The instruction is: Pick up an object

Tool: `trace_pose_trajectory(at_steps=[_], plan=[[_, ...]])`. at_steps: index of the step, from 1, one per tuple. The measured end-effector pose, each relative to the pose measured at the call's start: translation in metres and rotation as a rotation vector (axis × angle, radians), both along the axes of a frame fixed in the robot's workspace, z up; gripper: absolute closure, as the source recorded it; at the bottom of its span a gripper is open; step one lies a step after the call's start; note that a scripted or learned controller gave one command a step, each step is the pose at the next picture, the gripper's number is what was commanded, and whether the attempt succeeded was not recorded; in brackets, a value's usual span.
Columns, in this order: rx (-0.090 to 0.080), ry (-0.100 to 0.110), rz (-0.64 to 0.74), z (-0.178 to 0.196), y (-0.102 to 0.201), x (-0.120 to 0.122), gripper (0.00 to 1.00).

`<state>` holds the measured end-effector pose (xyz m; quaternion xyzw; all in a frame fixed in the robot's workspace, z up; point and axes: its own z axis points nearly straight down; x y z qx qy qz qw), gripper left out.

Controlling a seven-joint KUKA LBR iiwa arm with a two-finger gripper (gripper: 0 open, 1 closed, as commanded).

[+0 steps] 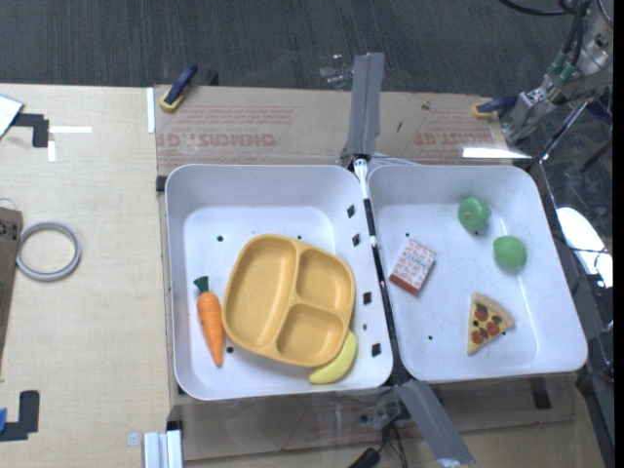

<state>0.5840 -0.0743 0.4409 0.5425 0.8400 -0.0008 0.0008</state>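
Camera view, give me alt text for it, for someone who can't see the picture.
Two shallow white bins sit side by side on a bench. The left bin holds a yellow divided plate, a carrot and a banana; the right bin holds two green fruits, a small box and a pizza slice. The arm is at the upper right, above neither bin.

Found red print, upside down, on the cardboard sheet behind the left bin. Made out large letters resembling "CHEMCO"; could not read the smaller lines. Saw the same red print, also upside down, behind the right bin, only partly legible. Noted printing on the small box, too small to read.
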Motion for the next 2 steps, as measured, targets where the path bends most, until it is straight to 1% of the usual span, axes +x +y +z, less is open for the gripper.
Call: trace_pose_trajectory(at_steps=[1, 2], plan=[[0.0, -0.001, 0.355, 0.0, -0.008, 0.008, 1.0], [0.0, 0.0, 0.767, 0.001, -0.031, 0.006, 1.0]])
